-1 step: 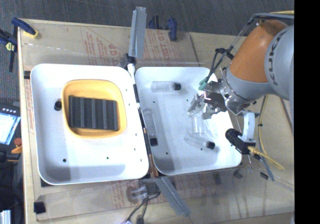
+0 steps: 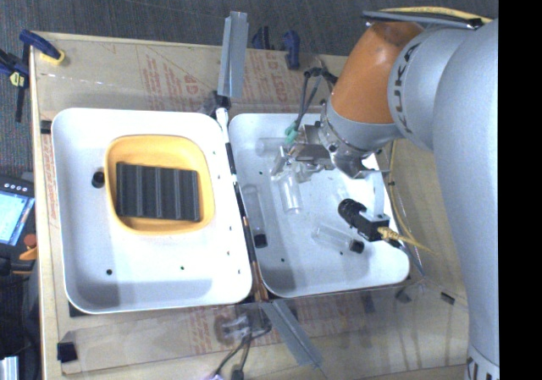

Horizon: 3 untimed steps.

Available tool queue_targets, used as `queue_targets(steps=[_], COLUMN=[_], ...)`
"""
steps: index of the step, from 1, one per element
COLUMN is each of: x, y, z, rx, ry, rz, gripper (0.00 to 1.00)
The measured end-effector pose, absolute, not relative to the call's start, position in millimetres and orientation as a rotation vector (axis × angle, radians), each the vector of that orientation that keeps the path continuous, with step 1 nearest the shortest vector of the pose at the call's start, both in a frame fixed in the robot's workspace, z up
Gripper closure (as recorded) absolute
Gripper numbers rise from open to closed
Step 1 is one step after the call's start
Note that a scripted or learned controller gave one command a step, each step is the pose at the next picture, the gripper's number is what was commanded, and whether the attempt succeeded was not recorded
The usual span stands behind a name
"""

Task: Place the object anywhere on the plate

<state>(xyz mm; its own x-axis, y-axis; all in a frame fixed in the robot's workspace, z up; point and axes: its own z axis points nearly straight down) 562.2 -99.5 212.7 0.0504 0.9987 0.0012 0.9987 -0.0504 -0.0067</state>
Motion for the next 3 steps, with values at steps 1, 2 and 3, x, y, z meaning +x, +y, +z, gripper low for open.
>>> queue_targets(steps=[1,2,3], x=[610.4,590.7,590.8], y=[-27,-8,-9], z=[204,190,190], rx=[-1.914,-1.544,-1.545], ry=[-2.49,-2.73,-2.73], rz=[0.002,0.005,0.006], gripper=[1.0,1.0,0.0])
